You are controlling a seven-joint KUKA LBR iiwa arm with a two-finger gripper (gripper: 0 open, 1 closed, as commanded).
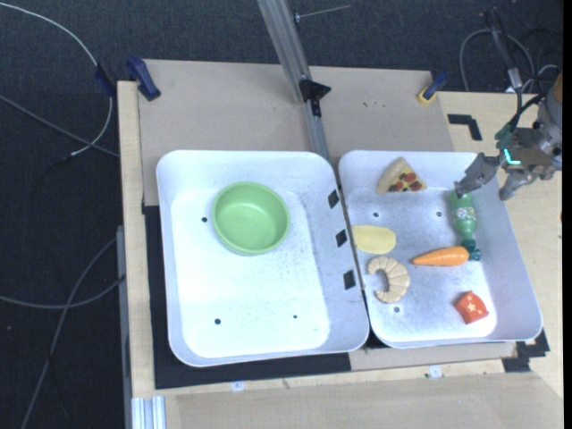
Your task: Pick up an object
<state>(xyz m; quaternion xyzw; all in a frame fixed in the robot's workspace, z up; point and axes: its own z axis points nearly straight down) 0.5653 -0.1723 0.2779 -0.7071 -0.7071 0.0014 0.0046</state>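
Observation:
My gripper (492, 183) hangs at the far right, over the back right corner of the right bin (527, 307), its two dark fingers spread apart with nothing between them. Just below the left finger lies a green bottle (462, 214). An orange carrot (441, 257) lies beside it, a red piece (471, 307) sits nearer the front, a pizza slice (400, 177) rests at the back, and a yellow piece (373, 238) and a tan croissant-like toy (390, 278) lie on the left side.
The left bin (179, 311) holds a green bowl (251, 217). A slanted metal pole (284, 38) runs from the top down to the gap between the bins. Blue and yellow clamps hold the board at the back corners.

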